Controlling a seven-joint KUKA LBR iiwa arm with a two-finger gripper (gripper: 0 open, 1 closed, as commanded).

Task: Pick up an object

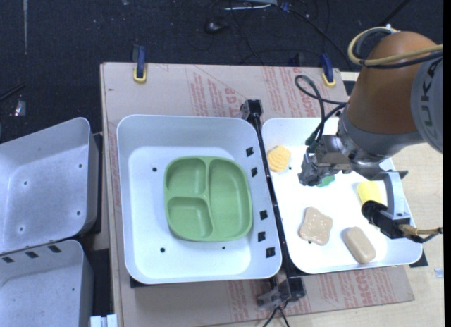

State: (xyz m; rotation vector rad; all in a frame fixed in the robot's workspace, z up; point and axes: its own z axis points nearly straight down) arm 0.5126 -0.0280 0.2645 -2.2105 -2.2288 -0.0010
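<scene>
pincer [315, 175] of mine sits low in the right bin [394, 254], over something small and green [325, 181] at its tip; whether it is parted or closed, or grips anything, i cannot tell. best i settle squarely on that green bit before lifting, staying off the ridged yellow piece [280, 157] nearby and the tan pieces [316, 225] nearer the front rim.

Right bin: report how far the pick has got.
Done: the arm has brought the tool low over the right bin, onto a small green object by its tip. In hand: nothing visibly held; the grip itself is hidden. Left: a lift. The yellow ridged piece, tan biscuit shape, beige oval and yellow block lie loose.
</scene>
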